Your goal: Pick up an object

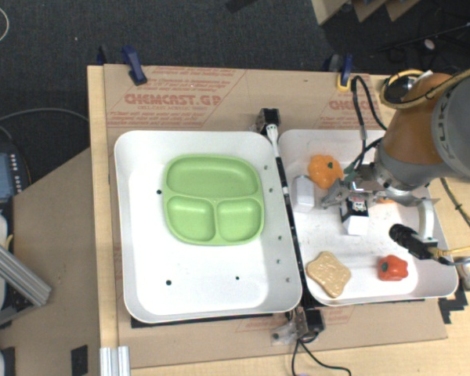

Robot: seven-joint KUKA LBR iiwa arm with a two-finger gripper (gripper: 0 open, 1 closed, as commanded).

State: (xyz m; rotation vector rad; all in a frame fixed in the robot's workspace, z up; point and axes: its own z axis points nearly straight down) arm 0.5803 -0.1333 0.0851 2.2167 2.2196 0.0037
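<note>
Camera view, left to right: a green divided plate (214,198) sits well left of the orange fruit (323,170); just right of the fruit the tool (354,204) hovers (whether spread or pinching, I cannot tell), presumably choosing a pick.

A pale green divided plate (214,199) lies in a white bin (133,210); nearby, an orange fruit (323,169) and tan cracker (329,273).

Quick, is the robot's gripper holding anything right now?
Gripper: low in the right bin, beside the orange toy. Whether it holds anything cannot be told.
</note>
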